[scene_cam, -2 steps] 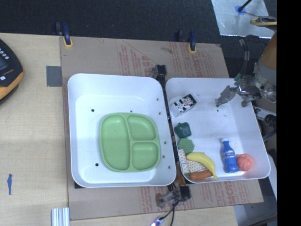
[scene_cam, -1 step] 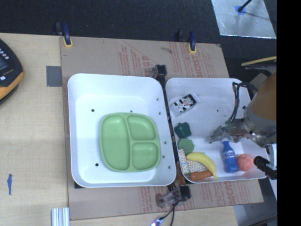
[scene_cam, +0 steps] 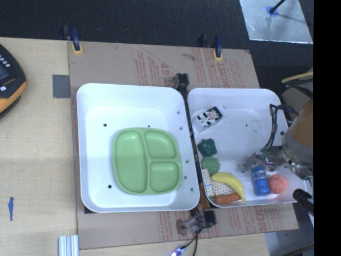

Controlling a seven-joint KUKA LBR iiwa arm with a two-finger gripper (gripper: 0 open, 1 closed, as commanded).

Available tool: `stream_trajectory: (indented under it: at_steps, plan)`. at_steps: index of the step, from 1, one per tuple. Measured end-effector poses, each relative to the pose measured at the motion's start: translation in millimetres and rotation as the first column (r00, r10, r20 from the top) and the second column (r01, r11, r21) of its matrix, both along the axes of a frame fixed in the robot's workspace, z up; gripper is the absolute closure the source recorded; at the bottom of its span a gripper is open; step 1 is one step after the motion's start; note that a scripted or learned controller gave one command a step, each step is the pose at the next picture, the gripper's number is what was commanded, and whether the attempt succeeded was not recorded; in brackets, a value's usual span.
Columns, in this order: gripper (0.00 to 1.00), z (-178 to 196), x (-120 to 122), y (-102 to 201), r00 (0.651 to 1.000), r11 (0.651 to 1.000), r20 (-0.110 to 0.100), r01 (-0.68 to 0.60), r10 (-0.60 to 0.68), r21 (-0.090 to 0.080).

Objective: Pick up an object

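A green divided plate (scene_cam: 147, 160) was seen lying in the left bin (scene_cam: 96, 97). In the right bin (scene_cam: 240, 97), a black-and-white packet (scene_cam: 208, 117), a dark green block (scene_cam: 206, 146), a green bumpy item (scene_cam: 210, 165), a banana (scene_cam: 230, 183), a blue bottle (scene_cam: 260, 181) and a pink ball (scene_cam: 277, 184) were found. The gripper (scene_cam: 258, 162) was positioned just above the bottle; its finger state could not be told.
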State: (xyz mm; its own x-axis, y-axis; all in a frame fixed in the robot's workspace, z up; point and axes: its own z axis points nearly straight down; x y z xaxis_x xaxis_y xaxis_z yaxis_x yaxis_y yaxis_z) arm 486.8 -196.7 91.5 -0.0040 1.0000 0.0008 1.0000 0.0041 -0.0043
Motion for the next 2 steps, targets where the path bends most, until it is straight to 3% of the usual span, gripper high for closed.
stream_trajectory:
  at_steps: [1, 2]
  plan:
    - [0.0, 0.9, 142.0, -15.0, 1.0, 1.0, 0.003, -0.001, 0.001, -0.001]
    - [0.0, 0.2, 66.1, -15.5, 1.0, 1.0, 0.001, 0.0, 0.0, -0.001]
